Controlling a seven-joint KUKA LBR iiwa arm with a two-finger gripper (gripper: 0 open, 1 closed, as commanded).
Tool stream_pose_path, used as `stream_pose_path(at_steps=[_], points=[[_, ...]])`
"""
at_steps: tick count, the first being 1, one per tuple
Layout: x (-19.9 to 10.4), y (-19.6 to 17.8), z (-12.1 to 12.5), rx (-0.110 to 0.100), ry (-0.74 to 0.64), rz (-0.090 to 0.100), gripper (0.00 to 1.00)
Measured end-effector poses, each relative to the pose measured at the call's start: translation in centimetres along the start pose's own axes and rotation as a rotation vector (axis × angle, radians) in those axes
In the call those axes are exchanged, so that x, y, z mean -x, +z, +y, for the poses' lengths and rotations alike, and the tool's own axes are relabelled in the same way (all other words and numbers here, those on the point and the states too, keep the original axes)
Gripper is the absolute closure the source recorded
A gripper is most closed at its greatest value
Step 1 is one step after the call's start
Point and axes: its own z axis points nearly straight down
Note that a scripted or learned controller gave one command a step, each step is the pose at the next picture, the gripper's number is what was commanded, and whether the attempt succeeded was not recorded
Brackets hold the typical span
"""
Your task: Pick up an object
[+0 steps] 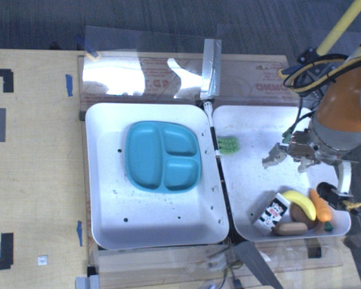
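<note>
Pale plywood formed the bench (36, 179), bearing two white bins under dark carpet beyond. Left bin (102, 215) held a blue divided tray (163, 156). Right bin (253, 131) held a green item (228, 144), banana (301, 202), carrot (320, 206). Gripper (289, 159) hovered above, fingers apart, grasping nothing.

We see a pale wooden bench (36, 179) carrying two shallow white plastic bins set side by side and touching along their inner edges: the left bin (105, 209) and the right bin (253, 131). Black tape corner marks (3, 80) and short blue tape strips (68, 84) lie on the bench at left. A clear plastic sheet (141, 71) lies at the far side.
</note>
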Motion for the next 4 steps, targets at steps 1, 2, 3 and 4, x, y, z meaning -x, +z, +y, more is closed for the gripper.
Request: stream_pose_path(at_steps=[1,2,3,4], points=[[6.5,5.7,-3.7,0.011,0.009,0.003,0.00],[4.4,5.7,-4.6,-0.003,-0.120,0.002,0.00],[1.2,6.3,-5.9,-0.002,-0.284,0.001,0.00],[-1.2,6.3,-6.2,-0.002,-0.140,0.002,0.00]])
